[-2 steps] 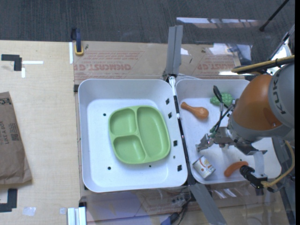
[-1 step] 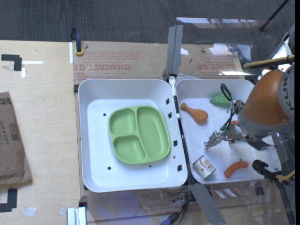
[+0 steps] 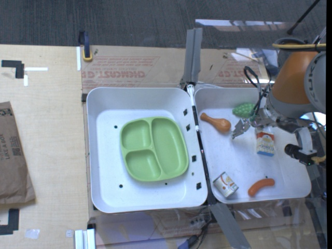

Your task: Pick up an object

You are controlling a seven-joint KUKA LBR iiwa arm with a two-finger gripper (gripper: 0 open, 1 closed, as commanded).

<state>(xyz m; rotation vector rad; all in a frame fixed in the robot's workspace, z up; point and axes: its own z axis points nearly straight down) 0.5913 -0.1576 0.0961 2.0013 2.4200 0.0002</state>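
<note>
In the right bin (image 3: 290, 193) lie several objects: a tan toy drumstick (image 3: 216, 122), a bumpy green toy (image 3: 244, 109), a small white bottle with a red label (image 3: 265, 143), a short can on its side (image 3: 225, 184) and an orange sausage (image 3: 260, 187). My gripper (image 3: 239, 129) hangs over the bin's upper middle, between the drumstick and the bottle, just below the green toy. Its fingers (image 3: 237, 133) point down and left, slightly apart, with nothing between them.
The left bin (image 3: 104, 113) holds a green three-compartment plate (image 3: 154, 149). A brown paper bag (image 3: 13, 154) lies on the bench at far left. The arm's orange band (image 3: 293, 77) and grey wrist overhang the right bin's upper right corner.
</note>
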